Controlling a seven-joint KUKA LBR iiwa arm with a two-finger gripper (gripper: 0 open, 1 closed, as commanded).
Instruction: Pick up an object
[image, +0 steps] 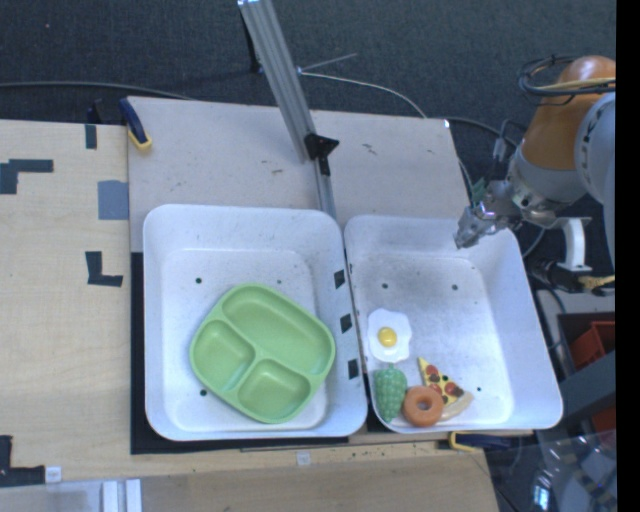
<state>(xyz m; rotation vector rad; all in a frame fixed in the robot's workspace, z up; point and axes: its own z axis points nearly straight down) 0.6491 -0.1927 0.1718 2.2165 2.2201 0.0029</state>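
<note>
Doughnut (423, 405) sits at near edge of right bin (500, 300), touching pizza slice (445, 385) and green toy (389, 385). Likely light, rigid plastic; grip across ring. Gripper (470, 232) over far rim; jaws' state unreadable.

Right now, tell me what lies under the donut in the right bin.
The donut rests partly on the pizza slice, beside the green toy, near the right bin front wall. Whatever lies directly beneath it is covered.

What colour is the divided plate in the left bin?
Light green. The divided plate shows clearly in the camera view, lying flat in the left bin.
</note>
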